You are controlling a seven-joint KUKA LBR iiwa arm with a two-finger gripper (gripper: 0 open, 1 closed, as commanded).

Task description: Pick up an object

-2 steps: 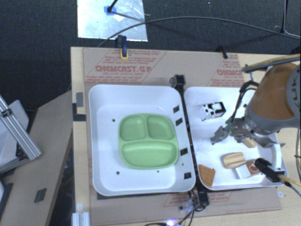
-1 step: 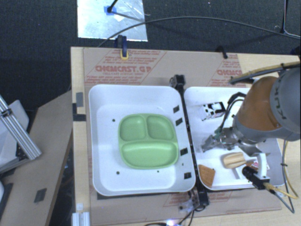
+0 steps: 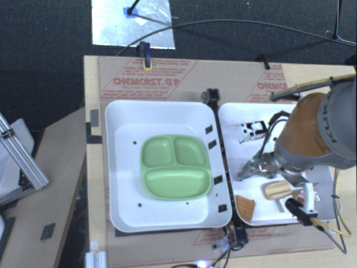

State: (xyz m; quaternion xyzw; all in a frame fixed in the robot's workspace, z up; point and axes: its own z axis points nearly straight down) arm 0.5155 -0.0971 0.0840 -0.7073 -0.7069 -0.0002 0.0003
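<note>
While I hang over the right bin [image 3: 234, 119], the nearest things to pick lie at its near end: a tan bread-like roll [image 3: 277, 190] just beside my wrist, and an orange-brown wedge [image 3: 245, 206] close to the front left corner, almost against the divider. A small black-and-white object [image 3: 252, 129] sits toward the far wall, well apart from both. My gripper [image 3: 249, 170] points left and down over the bin floor, between the wedge and the black-and-white object; nothing shows between my fingers, and whether they are spread or closed I cannot tell at this angle. Bare white floor lies to the left of my tip, up to the black divider [image 3: 218, 149] with its clips. My grey arm [image 3: 334, 127] and orange band [image 3: 304, 127] cover much of the right side of this bin.

Across the divider, the left bin [image 3: 120, 149] holds a green three-compartment tray [image 3: 176, 167] at its middle, with bare floor all round it up to the walls.

Beyond both bins, the brown board [image 3: 184, 77] carries red print reading "CHEMCAST GP", repeated at a slant on the right. A clear sheet [image 3: 132, 15] lies on the dark floor behind.
</note>
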